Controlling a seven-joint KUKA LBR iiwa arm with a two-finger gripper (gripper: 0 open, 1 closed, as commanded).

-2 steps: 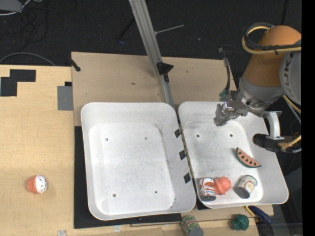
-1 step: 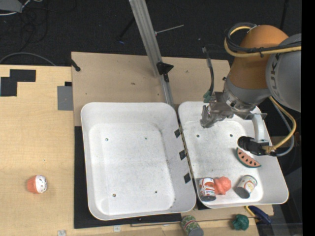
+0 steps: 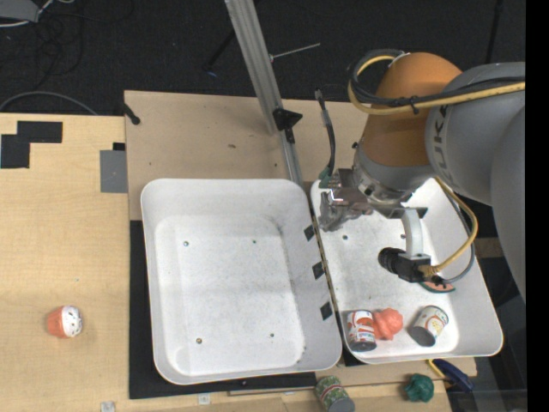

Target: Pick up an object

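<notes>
Claw [image 3: 330, 206] hangs over far-left corner of right bin [image 3: 480, 337], by the divider; can't tell its opening or any load. Pickable stuff sits well nearer the camera: red-white can [image 3: 361, 329], touching pink lump [image 3: 389, 322], tin [image 3: 428, 324] just right. Best: travel over, centre on tin, descend straight.

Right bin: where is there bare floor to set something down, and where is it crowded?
Right bin: bare floor lies between the gripper near the divider and the near row. That near edge is crowded: a red-labelled can, a pink lump, a tipped can. The arm's cable overhangs the middle.
</notes>
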